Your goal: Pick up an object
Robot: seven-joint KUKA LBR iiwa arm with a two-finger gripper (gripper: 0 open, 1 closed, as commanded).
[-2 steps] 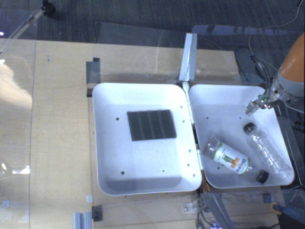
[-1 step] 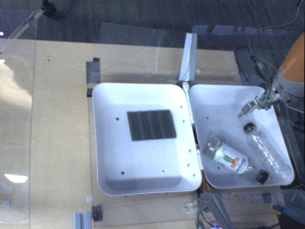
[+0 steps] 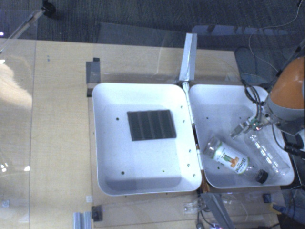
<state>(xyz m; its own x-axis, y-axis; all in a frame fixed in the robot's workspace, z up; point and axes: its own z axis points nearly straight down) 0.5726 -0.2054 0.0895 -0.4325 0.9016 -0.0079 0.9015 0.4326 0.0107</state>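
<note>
Well inside the right bin [image 3: 214, 104], the jaws hover beside a clear bottle [image 3: 268, 155], spread untellable.

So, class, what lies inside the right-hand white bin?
A small labelled bottle with a silver cap, a clear plastic bottle and a small black round piece lie in the bin, with the gripper nearby. The arm hides its right edge.

L bin [image 3: 109, 109], R bin [image 3: 214, 104] adjoining on wood bench [image 3: 52, 128]; carpet [image 3: 143, 4] beyond.
</note>
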